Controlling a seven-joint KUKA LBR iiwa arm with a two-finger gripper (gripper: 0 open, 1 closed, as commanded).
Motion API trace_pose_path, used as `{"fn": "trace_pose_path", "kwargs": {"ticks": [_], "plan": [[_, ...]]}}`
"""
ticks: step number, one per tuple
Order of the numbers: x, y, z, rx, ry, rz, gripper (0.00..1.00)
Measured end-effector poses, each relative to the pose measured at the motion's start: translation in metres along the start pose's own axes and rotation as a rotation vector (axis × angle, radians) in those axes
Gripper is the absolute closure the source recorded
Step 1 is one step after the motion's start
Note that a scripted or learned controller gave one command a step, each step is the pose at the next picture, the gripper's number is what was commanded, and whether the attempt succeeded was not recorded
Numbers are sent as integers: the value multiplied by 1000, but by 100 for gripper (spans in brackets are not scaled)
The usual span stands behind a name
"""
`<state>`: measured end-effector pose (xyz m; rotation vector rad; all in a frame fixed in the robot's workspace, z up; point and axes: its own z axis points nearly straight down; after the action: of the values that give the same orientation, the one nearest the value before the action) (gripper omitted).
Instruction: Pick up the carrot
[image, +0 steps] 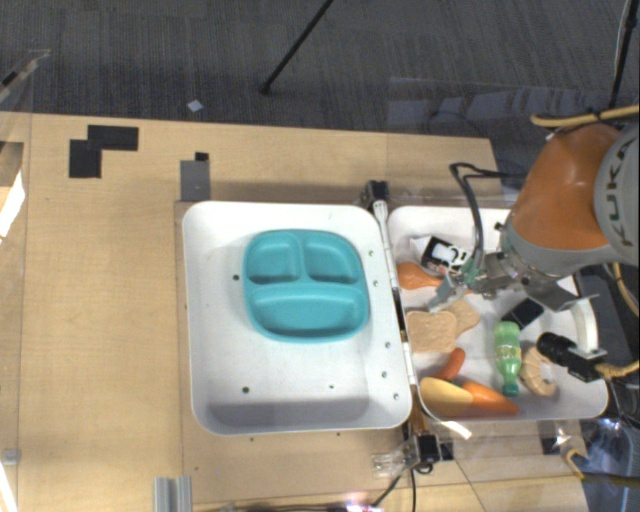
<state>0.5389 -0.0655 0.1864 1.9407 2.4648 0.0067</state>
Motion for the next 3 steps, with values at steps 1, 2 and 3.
{"fn": "trace_pose_path", "kwargs": {"ticks": [1,2,3], "plan": [[13,-49,0,3,1,-232,0],[10,36,1,1,0,54,0],[81,-22,2,5,3,115,0]]}}
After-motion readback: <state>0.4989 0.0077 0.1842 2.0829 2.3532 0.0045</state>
